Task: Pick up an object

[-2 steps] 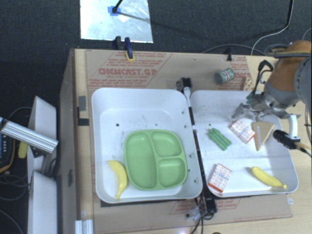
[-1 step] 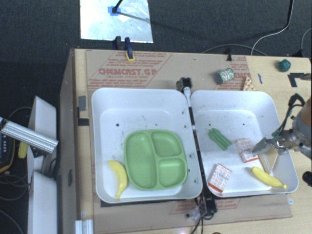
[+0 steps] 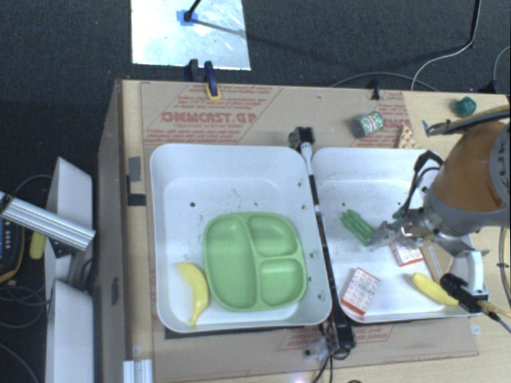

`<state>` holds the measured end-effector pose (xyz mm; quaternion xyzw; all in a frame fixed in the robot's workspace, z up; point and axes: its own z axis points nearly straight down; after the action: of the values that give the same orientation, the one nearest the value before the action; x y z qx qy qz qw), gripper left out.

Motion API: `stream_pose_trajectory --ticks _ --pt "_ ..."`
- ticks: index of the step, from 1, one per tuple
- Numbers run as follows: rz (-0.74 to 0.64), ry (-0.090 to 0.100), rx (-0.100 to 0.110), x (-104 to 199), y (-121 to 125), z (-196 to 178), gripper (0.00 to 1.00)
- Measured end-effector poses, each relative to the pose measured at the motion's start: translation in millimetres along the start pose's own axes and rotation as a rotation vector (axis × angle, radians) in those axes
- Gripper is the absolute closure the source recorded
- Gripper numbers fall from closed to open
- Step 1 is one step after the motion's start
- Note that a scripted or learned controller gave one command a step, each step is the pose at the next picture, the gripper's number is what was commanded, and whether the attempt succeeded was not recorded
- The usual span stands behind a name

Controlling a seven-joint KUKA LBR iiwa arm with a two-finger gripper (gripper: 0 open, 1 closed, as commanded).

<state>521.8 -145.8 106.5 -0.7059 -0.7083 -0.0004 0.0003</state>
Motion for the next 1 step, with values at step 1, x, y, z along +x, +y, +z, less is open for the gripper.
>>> stream_pose_trajectory --ticks 1 --pt "-0.001 -0.001 -0.006 20.1 148.2 -46.8 0.0"
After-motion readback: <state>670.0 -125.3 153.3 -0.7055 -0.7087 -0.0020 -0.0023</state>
